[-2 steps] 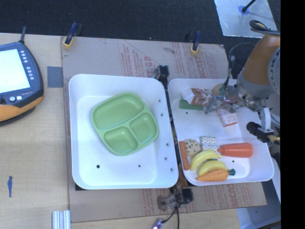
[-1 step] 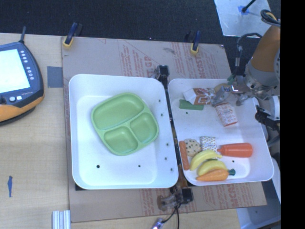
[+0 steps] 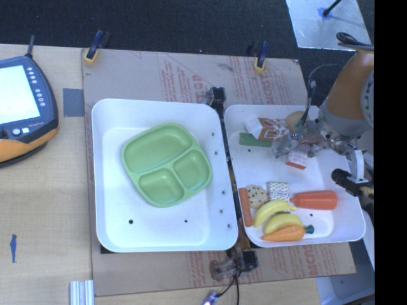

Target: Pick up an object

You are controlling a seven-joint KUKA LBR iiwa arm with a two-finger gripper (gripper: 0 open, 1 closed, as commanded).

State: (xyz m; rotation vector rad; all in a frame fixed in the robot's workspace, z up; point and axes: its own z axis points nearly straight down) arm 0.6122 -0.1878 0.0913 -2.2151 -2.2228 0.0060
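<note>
The right bin [image 3: 343, 230] holds several toy foods. A white carton with brown print [image 3: 266, 129] and a flat green piece [image 3: 255, 141] lie at its far left. At the near side are a cookie [image 3: 256, 196], a small checkered packet [image 3: 278, 189], an orange bottle-like piece [image 3: 314, 200], yellow bananas [image 3: 276, 213], a carrot [image 3: 284, 234] and a sausage [image 3: 245, 206]. My gripper [image 3: 294, 146] is low in the far half of this bin, just right of the carton. A small white and red item [image 3: 297, 163] lies right below it.
The left bin [image 3: 114, 227] holds a green divided plate [image 3: 166, 164]. A teach pendant [image 3: 22, 110] lies on the bench at the far left. Clamps [image 3: 260, 57] hold the cardboard sheet under the bins. A tan round thing [image 3: 294, 119] sits behind the gripper.
</note>
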